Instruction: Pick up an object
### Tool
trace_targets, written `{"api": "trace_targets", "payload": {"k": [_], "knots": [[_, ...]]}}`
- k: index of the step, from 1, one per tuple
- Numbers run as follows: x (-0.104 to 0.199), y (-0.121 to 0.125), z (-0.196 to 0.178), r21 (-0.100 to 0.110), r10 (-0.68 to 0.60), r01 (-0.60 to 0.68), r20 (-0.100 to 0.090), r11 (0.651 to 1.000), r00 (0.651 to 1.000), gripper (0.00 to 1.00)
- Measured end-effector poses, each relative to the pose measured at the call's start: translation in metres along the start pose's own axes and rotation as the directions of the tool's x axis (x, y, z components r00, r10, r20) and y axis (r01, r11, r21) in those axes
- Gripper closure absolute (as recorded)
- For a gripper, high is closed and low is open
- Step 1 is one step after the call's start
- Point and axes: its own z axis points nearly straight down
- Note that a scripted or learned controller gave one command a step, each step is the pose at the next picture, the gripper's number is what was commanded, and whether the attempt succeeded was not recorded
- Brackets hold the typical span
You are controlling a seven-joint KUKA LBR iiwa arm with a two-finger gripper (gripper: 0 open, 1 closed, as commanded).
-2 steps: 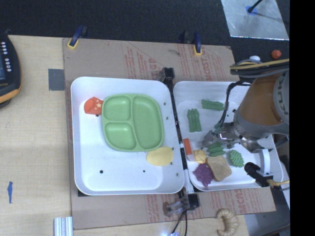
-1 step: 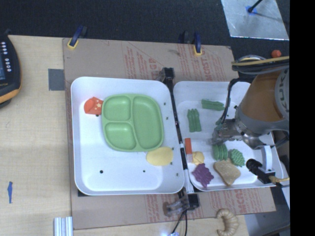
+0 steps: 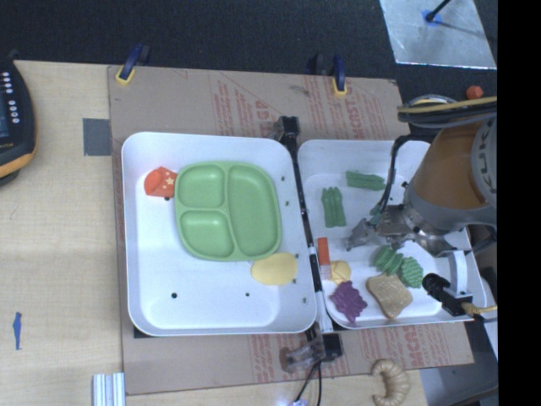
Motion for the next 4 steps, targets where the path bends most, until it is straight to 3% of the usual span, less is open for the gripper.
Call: {"api": "trace_targets", "payload": {"k": [1,2,3,4], "knots": [[-0.021,-0.033,0.011,0.002,0.005,-0.005,-0.002,1.000,1.000,0.00],[0.055,0.025,-0.097,-0.015,-0.005,0.005,-0.002,1.000,1.000,0.00],[0.051,0.099,-0.091,-0.008,0.001,-0.001,-0.001,1.000,1.000,0.00],[0.028,0.080,-0.048,0.004,0.006,-0.006,0.000,1.000,1.000,0.00]]}}
